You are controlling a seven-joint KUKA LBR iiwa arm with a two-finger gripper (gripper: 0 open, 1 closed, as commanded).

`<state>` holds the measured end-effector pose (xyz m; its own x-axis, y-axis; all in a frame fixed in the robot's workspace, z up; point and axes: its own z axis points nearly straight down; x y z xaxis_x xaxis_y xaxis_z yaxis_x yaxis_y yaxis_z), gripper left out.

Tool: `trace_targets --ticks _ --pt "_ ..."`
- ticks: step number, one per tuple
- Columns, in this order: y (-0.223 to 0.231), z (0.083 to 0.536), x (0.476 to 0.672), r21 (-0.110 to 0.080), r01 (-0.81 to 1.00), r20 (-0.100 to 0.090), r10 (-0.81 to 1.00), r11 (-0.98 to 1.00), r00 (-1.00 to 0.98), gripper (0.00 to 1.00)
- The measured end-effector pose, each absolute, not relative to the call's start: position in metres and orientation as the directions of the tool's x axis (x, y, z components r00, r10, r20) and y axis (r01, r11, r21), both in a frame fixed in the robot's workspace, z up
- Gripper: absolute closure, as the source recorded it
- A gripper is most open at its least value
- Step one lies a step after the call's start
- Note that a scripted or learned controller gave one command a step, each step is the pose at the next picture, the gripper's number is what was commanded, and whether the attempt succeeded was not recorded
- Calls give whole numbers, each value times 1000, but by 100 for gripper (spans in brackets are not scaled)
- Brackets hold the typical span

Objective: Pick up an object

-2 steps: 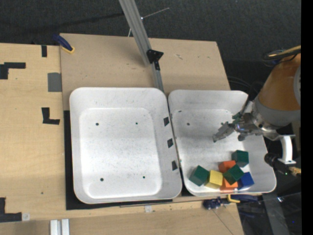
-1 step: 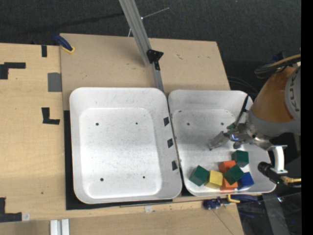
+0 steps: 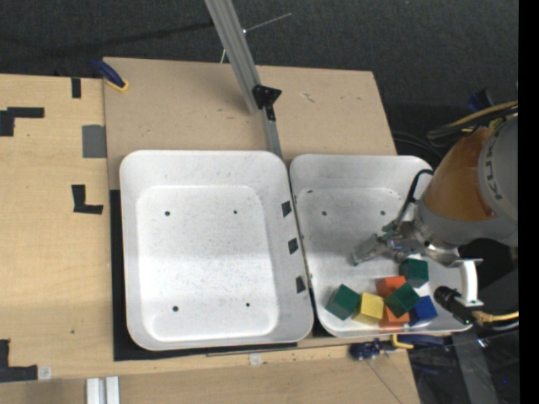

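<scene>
A: Blocks, the things to be picked, sit in a small cluster at the near corner of the right bin (image 3: 354, 179): a green block (image 3: 343, 300) at the left of the group, a yellow block (image 3: 370, 307) touching it, an orange block (image 3: 390, 287) behind, a darker green block (image 3: 402, 298) lying partly over the orange one, a blue block (image 3: 424, 310) at the right, and a teal block (image 3: 414, 269) nearest the arm.

B: And the jaws (image 3: 367, 252)?

A: They hang low over the floor of the right bin, just above and to the left of the cluster. The metal fingers (image 3: 364, 254) point toward the middle of the bin. Whether they are spread or closed cannot be told from this angle, and no block shows between them.

B: What lies farther out?

A: The grey arm with its orange band (image 3: 455, 183) comes in from the right, over the bin's edge. The left bin (image 3: 202, 247) stands beside the right one, their rims touching. Both rest on the desk (image 3: 328, 112), and a slanted metal pole (image 3: 236, 36) rises behind them.
</scene>
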<state>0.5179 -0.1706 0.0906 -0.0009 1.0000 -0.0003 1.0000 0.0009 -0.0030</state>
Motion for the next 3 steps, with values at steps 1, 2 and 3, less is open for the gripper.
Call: trace_targets --ticks 1,2,3 --pt "-169 101 518 -4 1000 2 1000 2 -2 100" --pt "-172 160 526 4 1000 -1 1000 2 -2 100" --pt "-173 203 532 4 1000 -1 1000 2 -2 100"
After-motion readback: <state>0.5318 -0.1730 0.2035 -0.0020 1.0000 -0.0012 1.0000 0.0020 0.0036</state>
